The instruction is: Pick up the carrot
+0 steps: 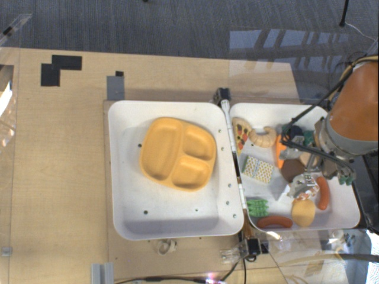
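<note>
Where the grey arm with its orange band (362,102) reaches in from the right, the end effector (306,182) hangs over the right bin (353,218), its metal parts low among the toy foods; whether it is apart or together cannot be told from this angle, and nothing can be seen clamped in it. Just to its left and a little higher lies the carrot (280,149), a small orange piece partly hidden by the arm's dark fittings, resting in the bin's upper middle. Beside the carrot, toward the bin's upper left, sit a pale croissant (263,137) and a pizza slice (240,133) against the left wall. Below them lies a patterned wafer-like square (258,168), and a brown piece (290,169) sits just left of the end effector. Directly under the end effector is a yellow pear-like fruit (303,212), with a red sausage (323,193) to its right and another red sausage (273,222) at the bin's lower edge, next to a green vegetable piece (257,206). In the left bin (127,212) a yellow divided plate (177,153) lies near the middle. Both bins rest on the wooden desk (59,176).
</note>
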Controlling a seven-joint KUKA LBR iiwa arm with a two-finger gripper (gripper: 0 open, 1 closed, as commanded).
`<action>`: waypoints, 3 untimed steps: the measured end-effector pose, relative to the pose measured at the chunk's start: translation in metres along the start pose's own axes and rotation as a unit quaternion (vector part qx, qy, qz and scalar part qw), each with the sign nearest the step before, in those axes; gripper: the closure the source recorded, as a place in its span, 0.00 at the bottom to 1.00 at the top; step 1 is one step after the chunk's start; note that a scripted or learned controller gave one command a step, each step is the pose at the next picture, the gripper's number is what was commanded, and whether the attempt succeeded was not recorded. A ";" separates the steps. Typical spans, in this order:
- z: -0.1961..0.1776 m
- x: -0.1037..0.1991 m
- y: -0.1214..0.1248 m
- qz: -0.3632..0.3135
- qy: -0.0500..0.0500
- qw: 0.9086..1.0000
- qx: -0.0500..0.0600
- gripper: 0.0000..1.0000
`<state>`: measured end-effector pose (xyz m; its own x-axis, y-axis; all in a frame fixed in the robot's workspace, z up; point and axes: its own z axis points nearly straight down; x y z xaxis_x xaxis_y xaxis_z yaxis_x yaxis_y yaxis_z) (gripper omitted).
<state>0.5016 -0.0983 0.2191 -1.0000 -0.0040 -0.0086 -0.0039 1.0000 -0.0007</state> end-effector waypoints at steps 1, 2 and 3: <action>0.050 -0.127 -0.015 0.038 -0.001 0.999 -0.001 0.00; 0.121 -0.082 -0.023 0.026 -0.012 1.000 0.001 0.00; 0.106 -0.087 -0.021 0.022 -0.018 1.000 0.002 1.00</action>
